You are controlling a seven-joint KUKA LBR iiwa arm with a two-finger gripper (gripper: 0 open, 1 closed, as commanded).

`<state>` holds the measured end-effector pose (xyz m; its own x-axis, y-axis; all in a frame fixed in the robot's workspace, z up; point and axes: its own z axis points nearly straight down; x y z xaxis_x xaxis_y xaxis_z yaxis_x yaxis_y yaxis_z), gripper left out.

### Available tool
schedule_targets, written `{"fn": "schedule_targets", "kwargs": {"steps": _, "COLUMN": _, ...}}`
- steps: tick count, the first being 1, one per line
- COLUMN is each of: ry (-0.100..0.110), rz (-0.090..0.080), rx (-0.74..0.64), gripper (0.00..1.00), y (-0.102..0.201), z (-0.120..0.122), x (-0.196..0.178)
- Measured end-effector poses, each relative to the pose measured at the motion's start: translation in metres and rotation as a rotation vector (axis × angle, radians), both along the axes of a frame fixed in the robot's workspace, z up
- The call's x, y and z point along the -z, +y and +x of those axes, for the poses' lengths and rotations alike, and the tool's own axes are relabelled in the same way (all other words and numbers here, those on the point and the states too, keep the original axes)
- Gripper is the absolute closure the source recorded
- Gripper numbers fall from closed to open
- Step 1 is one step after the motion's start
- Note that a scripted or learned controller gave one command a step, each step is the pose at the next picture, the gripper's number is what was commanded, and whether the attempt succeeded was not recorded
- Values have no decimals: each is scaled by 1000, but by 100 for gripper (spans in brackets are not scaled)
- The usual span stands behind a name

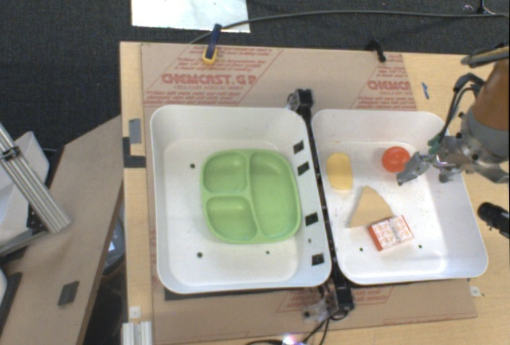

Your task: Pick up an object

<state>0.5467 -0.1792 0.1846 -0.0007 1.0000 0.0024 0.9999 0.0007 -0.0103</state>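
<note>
The right bin (446,252) holds an orange-red ball (395,158), a yellow block (340,171), a tan wedge (369,208) and a small red-and-white box (390,232). My gripper (422,166) hangs over the bin's right part, just right of the ball, with its dark fingers pointing left and down. I see nothing between the fingers. A green divided plate (250,195) lies in the left bin (183,256).
The arm (486,128) comes in over the right bin's far right rim. A black divider with clips (312,192) runs between the two bins. A metal bar (32,184) sits off the bench at the left.
</note>
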Motion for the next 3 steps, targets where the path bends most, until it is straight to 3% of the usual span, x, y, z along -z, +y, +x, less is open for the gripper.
{"fn": "schedule_targets", "kwargs": {"steps": 1, "ry": -12, "rz": -3, "rx": -3, "gripper": 0, "y": 0, "z": 3, "x": -6}}
{"fn": "schedule_targets", "kwargs": {"steps": 3, "ry": -17, "rz": -2, "rx": 0, "gripper": 0, "y": 9, "z": 10, "x": 97}}
